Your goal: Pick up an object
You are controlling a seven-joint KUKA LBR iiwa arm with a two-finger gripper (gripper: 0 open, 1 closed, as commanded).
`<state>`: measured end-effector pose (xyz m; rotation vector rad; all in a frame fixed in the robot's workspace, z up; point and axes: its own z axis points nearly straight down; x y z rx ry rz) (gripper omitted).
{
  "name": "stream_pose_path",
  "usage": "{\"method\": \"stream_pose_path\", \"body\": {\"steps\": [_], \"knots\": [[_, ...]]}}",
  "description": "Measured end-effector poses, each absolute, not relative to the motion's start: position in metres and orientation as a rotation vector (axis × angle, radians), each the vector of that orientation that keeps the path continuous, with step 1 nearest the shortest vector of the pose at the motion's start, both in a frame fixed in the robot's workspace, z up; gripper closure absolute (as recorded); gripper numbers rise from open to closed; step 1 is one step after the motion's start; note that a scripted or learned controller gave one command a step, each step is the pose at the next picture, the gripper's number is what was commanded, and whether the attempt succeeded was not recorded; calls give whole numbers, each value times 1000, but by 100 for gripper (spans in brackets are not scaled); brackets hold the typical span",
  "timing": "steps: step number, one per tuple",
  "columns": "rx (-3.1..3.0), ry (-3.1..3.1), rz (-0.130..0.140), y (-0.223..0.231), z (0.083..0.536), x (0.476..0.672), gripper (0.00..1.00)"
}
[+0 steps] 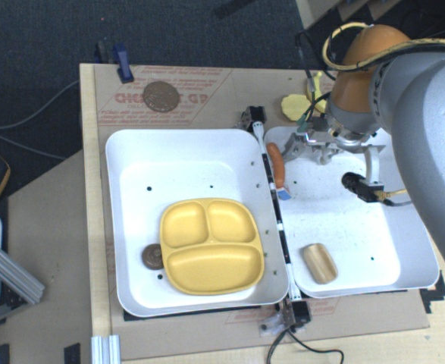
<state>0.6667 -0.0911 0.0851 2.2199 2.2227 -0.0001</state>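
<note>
glossy yellow plastic tray (209,245); smooth white plastic bins (131,173); matt cardboard bench (207,89).

Yellow divided plate (209,246), tan block (320,263), white bins (131,203).

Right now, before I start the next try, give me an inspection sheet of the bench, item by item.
Surface: wooden bench bearing two shallow white bins, left bin and right bin, side by side.
Job's things: yellow three-compartment plastic plate and small brown disc in left bin; tan rounded block and orange hot-dog-shaped toy in right bin.
Clutter: brown round disc, blue clip, yellow soft lump on the bench behind the bins.
Grippers: gripper over the right bin's far edge, nothing seen between it.
Cables: yellow cable loop on the arm; grey cord on the floor.
Surroundings: dark carpet.
</note>
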Motion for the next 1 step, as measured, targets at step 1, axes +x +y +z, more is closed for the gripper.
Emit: {"method": "stream_pose_path", "body": {"steps": [1], "knots": [[2216, 2221, 1, -91, 96, 668, 100]]}}
